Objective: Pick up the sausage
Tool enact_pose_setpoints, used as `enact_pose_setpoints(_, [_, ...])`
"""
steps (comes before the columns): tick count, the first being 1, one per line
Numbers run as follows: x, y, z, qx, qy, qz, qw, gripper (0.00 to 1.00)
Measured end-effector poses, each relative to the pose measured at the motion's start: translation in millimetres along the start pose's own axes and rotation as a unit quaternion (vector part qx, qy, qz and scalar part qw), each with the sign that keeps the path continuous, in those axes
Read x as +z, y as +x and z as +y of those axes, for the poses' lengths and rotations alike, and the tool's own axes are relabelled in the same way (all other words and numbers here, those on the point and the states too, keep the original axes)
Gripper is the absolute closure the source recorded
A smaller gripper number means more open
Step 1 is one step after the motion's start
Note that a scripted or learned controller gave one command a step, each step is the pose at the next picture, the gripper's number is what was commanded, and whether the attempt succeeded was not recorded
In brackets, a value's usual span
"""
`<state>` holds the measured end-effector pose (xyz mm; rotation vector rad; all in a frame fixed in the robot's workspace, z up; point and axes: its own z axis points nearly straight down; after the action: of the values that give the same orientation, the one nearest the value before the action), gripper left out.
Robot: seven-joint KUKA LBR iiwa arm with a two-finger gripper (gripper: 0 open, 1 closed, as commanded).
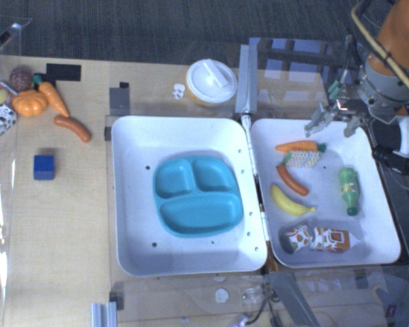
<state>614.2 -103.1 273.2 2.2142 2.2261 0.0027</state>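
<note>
Over the right bin's (388,240) far edge hangs the gripper (332,122), fingers spread and empty. Below it and a little left, well apart, the sausage (292,180) lies between carrot (298,146) and banana (291,201).

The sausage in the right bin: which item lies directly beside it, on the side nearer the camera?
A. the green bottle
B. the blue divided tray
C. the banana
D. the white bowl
C: the sausage lies in the right bin with the yellow banana just below it in the camera view, nearer than any other item.
</note>
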Motion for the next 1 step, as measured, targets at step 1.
enact_pose_setpoints(1, [129.7,18.9,-15.3,0.001,0.001,0.0,1.0,0.0])
